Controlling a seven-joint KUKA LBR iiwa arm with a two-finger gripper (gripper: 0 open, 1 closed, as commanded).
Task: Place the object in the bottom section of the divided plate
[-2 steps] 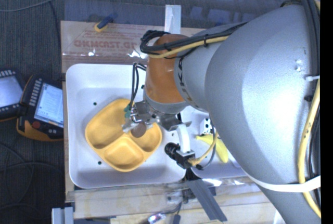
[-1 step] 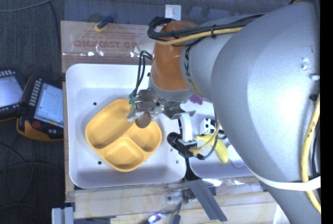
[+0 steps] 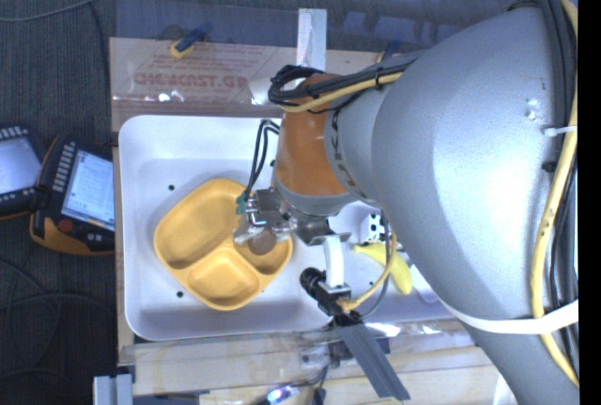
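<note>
1 yellow plate lies in the left bin, split into 3 sections, with the bottom section facing the near edge of the bench. The arm reaches in from the right, its orange band over the bin, and the gripper sits low at the plate's right rim, probably so that a drop lands inside the plate and not on the bin floor. A small brownish round thing shows right under the gripper, at the plate's right section; it is likely the object, but it is too small to tell its kind. Whether the claw is apart or clamped on it, I cannot tell. A yellow banana-like piece lies in the right bin, partly under the arm.
</note>
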